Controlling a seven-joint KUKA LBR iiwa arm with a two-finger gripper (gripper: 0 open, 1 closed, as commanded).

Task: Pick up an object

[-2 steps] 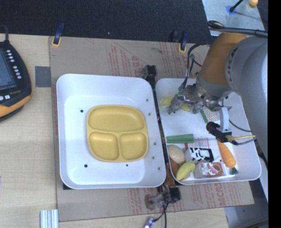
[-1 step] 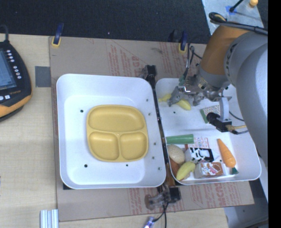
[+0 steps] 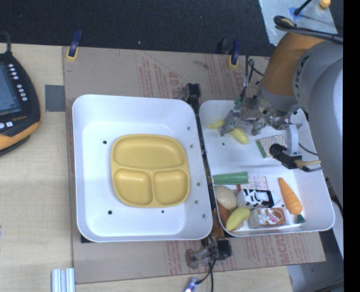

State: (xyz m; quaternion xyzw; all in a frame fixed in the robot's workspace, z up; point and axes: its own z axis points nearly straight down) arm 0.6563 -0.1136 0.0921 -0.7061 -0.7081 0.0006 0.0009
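1. Because of its spot at the far end of the right bin (image 3: pixel 326 218), directly beneath the gripper (image 3: pixel 240 125), counts as the likely target: a small yellow banana-like toy (image 3: pixel 239 135), with a second yellow piece (image 3: pixel 215 125) just beside it to the left.
2. Looks light, stiff and smooth, probably moulded plastic; likely to slip or roll aside under a glancing touch. Best taken across the narrow middle, fingers square to its length.
3. Cannot tell whether the claw is spread, pressed together or pinching anything: dark metal parts crowd over the toy and blur together.
4. Hangs low over the bin's far end, below the orange band (image 3: pixel 289 59) of the grey arm.
5. Lying nearer in the same bin: a green cylinder (image 3: pixel 230 177), straight and glossy; a carrot (image 3: pixel 290 195), tapered and orange; a pale egg-shaped piece (image 3: pixel 225 195); a yellow-green lemon-like piece (image 3: pixel 237 218); a flat printed packet (image 3: pixel 271 216); a black-and-white item (image 3: pixel 257 196), too small to name.
6. Sitting in the left bin (image 3: pixel 88 163): a yellow divided plate (image 3: pixel 150 169), matte, with three shallow compartments.
7. Resting under both bins: a brown cardboard sheet (image 3: pixel 137 72) on a pale wooden bench (image 3: pixel 21 224), with a teach pendant (image 3: pixel 6 102) at the left edge.
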